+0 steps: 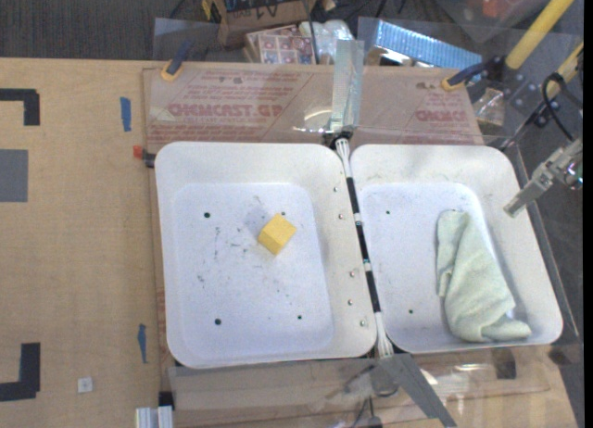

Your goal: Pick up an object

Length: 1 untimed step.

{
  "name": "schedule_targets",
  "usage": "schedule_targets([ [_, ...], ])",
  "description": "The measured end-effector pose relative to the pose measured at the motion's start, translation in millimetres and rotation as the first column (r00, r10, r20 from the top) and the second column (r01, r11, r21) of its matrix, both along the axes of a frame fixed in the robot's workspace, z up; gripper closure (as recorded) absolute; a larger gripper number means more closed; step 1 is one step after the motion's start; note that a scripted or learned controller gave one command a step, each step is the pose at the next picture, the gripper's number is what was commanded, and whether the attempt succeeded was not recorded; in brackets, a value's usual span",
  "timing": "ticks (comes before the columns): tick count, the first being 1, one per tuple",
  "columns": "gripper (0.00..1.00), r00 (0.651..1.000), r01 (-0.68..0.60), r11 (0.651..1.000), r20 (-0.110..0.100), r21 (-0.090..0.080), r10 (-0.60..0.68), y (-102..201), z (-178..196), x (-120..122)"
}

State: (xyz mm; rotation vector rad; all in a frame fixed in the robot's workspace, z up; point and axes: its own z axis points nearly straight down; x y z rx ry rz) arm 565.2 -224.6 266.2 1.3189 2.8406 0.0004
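Note:
A small yellow block (277, 233) lies in the left white bin (185, 324), a little above its middle. A pale green cloth (471, 278) lies crumpled along the right side of the right white bin (408, 324). My gripper (548, 180) shows as a grey metal piece at the view's right edge. It is just outside the right bin's right rim, above and to the right of the cloth and far from the block. It is apart from both objects.
The two bins meet at a central seam (357, 241). A clear plastic sheet (315, 107) stands behind them with boxes and clutter beyond. Bare wooden bench (74, 259) spreads to the left of the bins.

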Motion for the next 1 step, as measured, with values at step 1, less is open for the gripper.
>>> schedule_targets([
  [1, 0.00, 0.945, 0.328, 0.945, -0.011, 0.004, -0.328, 114.5, -39.3, -55.0],
])
